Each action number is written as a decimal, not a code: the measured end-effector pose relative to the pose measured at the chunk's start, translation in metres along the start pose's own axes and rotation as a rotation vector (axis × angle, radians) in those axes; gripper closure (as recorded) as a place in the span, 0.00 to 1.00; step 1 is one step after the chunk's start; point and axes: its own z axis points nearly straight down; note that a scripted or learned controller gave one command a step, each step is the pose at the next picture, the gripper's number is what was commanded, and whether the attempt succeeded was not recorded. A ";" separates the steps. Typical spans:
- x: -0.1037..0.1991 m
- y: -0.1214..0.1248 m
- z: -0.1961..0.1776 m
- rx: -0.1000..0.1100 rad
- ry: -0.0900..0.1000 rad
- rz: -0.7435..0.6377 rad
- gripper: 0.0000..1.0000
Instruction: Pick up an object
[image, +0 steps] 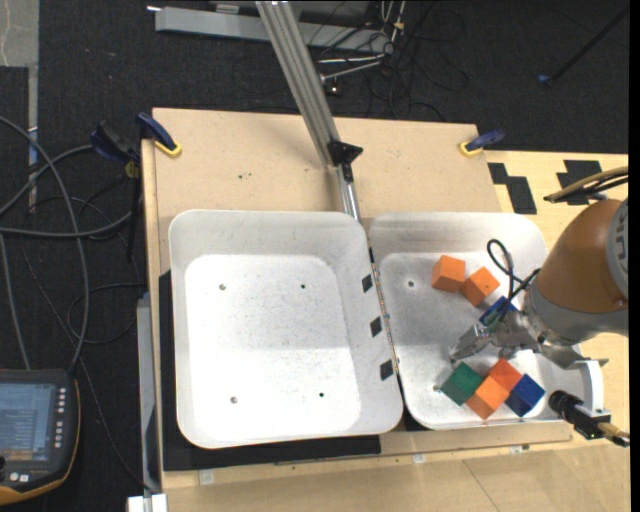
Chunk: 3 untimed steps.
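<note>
Two white bins (270, 225) are sitting mid-frame; at lower right, the gripper (478, 345) is hovering with fingers spread open, gripping nothing, above the green block (462, 383).

A tan wooden table (260, 160) carries two shallow white bins touching side by side: the left bin (200, 330) toward nine o'clock, the right bin (420, 310) toward three. Blue-and-yellow clamps (160, 135) grip its far corners.

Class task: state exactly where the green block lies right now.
The green block lies in the right bin, near its front edge, touching an orange block, just below the gripper.
</note>
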 end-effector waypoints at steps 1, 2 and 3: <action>0.000 0.001 -0.011 -0.003 0.000 0.000 1.00; 0.001 -0.003 -0.072 -0.007 -0.002 -0.003 1.00; 0.001 -0.001 -0.119 -0.007 -0.003 -0.004 1.00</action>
